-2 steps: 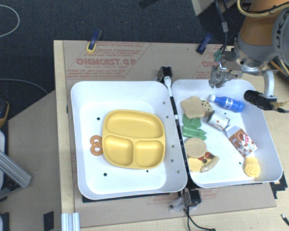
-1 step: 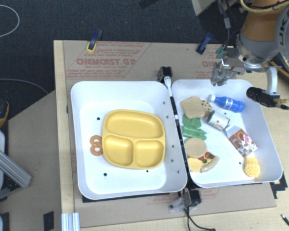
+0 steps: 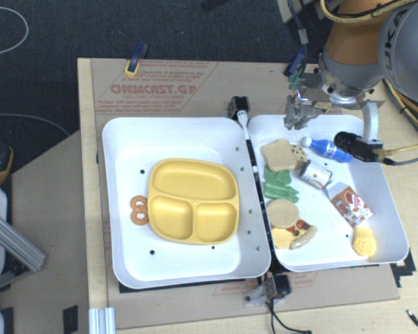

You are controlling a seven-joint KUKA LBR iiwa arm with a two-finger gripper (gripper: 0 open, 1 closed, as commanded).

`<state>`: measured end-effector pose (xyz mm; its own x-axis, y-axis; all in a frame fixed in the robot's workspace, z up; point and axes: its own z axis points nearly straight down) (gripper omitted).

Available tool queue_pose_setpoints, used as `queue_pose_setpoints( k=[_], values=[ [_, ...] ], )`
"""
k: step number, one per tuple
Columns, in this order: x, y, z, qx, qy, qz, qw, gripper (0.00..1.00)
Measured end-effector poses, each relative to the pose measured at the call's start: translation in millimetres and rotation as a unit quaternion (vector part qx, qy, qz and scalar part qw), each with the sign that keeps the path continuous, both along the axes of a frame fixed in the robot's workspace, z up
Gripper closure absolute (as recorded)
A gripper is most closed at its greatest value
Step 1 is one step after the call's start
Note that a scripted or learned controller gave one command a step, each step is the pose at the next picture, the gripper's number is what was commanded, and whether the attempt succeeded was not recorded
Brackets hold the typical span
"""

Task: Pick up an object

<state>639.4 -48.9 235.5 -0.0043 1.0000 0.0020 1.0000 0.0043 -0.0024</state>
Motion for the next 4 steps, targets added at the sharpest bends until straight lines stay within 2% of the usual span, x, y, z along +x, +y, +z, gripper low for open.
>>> queue_pose_setpoints(
  k=[2, 3, 4],
  values=[
    [-59.4, 96.8, -14.0, -0.0004, 0.001, -0.001, 1.0000, 1.00],
    [-73.4, 145.0, -2.7, 0.0002, 0.000, 0.001, 1.0000, 1.00],
    [-64.3, 147.4, -14.8, -0.0011, 0.000, -0.002, 1.0000, 1.00]
  ],
)
